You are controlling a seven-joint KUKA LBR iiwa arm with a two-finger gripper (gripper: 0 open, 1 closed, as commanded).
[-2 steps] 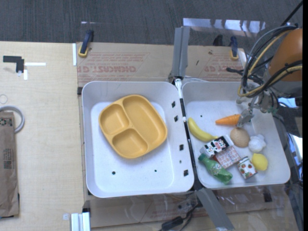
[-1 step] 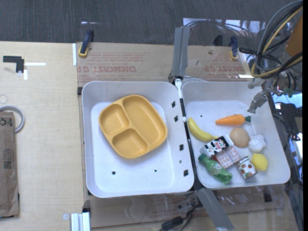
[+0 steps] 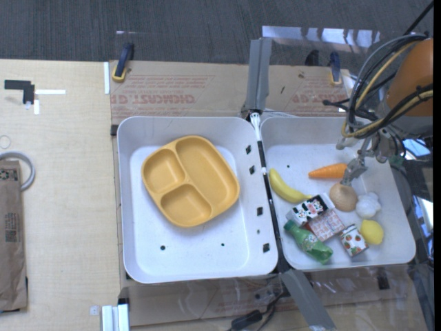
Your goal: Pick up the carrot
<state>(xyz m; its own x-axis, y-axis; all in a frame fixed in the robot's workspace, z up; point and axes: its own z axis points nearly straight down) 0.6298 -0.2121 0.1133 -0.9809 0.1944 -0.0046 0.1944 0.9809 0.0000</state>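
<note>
The orange carrot (image 3: 327,172) lies on its side in the right bin (image 3: 298,143), near the bin's middle, with its thin tip pointing left. My gripper (image 3: 355,167) hangs just above and to the right of the carrot's thick end, close to it. I cannot make out any contact between the two. The grey wrist with its orange band and cables rises toward the upper right.
Around the carrot lie a banana (image 3: 288,187), a tan onion (image 3: 343,196), a white garlic bulb (image 3: 369,203), a lemon (image 3: 372,232), small boxes (image 3: 324,221), a can (image 3: 353,241) and a green vegetable (image 3: 310,244). The left bin (image 3: 138,247) holds a yellow divided plate (image 3: 191,180).
</note>
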